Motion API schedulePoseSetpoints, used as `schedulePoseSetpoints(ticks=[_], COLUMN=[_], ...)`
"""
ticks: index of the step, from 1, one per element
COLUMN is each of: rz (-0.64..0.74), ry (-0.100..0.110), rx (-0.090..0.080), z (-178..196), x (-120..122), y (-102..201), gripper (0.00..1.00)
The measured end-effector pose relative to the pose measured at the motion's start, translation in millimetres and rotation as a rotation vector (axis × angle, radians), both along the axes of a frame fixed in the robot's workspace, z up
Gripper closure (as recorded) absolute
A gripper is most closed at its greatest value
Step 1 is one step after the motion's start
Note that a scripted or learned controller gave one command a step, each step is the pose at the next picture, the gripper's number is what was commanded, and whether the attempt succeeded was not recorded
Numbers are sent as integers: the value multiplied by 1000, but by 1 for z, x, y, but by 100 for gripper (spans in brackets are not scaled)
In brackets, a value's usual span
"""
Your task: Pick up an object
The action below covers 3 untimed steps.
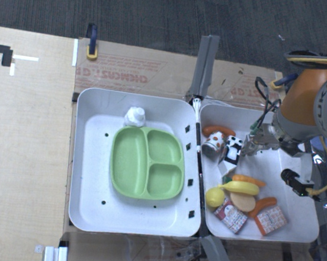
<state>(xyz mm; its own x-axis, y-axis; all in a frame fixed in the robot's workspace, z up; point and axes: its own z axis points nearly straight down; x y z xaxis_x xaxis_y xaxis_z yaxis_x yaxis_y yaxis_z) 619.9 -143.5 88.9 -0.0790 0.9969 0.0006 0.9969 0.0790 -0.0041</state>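
Right bin (pixel 293 230): jaws (pixel 251 142) above toys (opening unclear)

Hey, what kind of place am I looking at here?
Probably a robotics lab test bench: a robot arm reaches over two white bins, one holding a green divided plate, the other toy food like a banana.

Pale green divided tray (pixel 147 162) (three compartments), white bins (pixel 81 164), yellow banana (pixel 240 186), black-and-white cow toy (pixel 233 150)
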Motion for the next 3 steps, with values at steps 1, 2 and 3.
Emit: schedulePoseSetpoints(ticks=[1, 2, 3], rz=[354, 313, 312], ry=[-1, 18, 23], rx=[2, 1, 1], z=[23, -1, 4], x=[-61, 8, 8], y=[23, 34, 33], gripper=[0, 0, 100])
